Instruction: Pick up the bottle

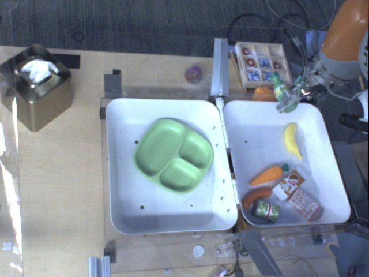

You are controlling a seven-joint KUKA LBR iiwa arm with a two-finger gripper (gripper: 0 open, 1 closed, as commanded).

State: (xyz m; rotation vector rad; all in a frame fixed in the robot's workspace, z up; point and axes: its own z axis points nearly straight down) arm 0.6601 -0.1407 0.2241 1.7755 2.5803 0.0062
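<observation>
The arm [346, 33] is cut off by the right and top edges. The tool [297, 91] is small and blurred, so its grip on the bottle [282, 94] cannot be judged. The can [265, 211] partly hides the sausage [253, 197].

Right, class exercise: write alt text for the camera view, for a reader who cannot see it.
A grey and orange robot arm's gripper holds a small green plastic bottle above the far edge of the right white bin, which contains a yellow banana, orange carrot, small can and carton. The left white bin holds a green divided plate.
</observation>
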